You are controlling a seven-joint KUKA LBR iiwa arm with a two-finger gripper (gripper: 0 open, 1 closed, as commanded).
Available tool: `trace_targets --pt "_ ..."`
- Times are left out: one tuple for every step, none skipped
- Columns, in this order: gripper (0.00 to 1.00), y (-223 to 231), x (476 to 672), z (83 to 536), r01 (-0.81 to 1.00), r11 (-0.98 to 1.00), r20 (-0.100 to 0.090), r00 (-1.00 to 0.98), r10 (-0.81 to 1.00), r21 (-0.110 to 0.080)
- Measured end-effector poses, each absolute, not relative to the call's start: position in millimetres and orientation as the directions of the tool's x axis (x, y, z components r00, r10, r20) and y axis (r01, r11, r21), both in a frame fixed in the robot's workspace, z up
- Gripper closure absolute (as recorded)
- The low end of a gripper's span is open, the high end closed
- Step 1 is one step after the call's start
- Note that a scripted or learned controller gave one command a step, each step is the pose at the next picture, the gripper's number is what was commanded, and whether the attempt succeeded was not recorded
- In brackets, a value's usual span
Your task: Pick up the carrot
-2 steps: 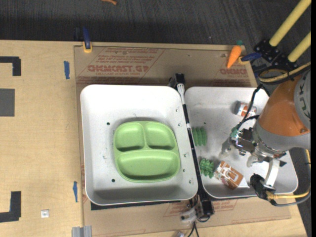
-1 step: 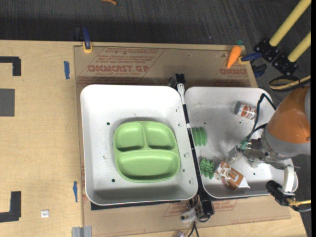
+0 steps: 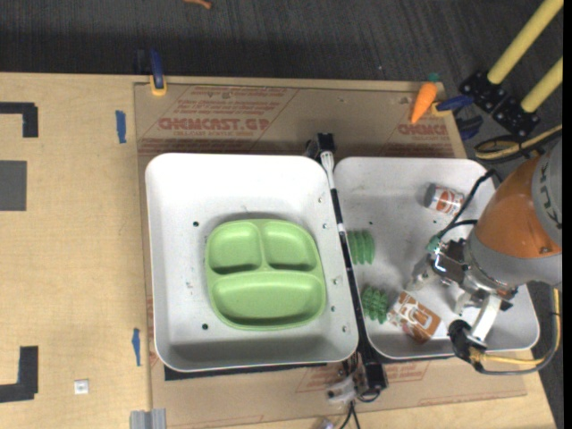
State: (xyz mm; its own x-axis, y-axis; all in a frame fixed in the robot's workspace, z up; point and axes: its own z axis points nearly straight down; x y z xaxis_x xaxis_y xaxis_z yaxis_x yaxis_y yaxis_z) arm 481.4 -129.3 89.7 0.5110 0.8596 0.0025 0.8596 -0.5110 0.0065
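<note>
The gripper (image 3: 444, 286) hangs low over the right bin (image 3: 384, 181), but the wrist hides its fingers, so I cannot tell how they stand. The carrot (image 3: 424, 102) lies outside both bins on the cardboard (image 3: 214, 119), well beyond the gripper toward the far edge. A small orange-and-white packet (image 3: 417, 315) sits just beside the gripper, perhaps touching it. The left bin (image 3: 179, 239) holds a green divided plate (image 3: 264, 271).

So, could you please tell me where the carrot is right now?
The carrot lies outside both bins, on the bench board just beyond the right bin's far edge, toward the camera view's upper right, beside a blue clamp.
</note>
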Motion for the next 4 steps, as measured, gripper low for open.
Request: trace_targets --pt "0.0 -199 483.8 90 1.0 -0.016 0.0 0.016 1.0 0.012" --pt "0.0 -119 481.4 95 0.983 -0.186 0.002 0.186 0.983 -0.003" --pt "0.0 -114 486.5 91 0.94 0.342 -0.016 -0.341 0.94 0.021" --pt "0.0 -105 485.7 91 0.935 0.355 -0.018 -0.355 0.935 0.018"
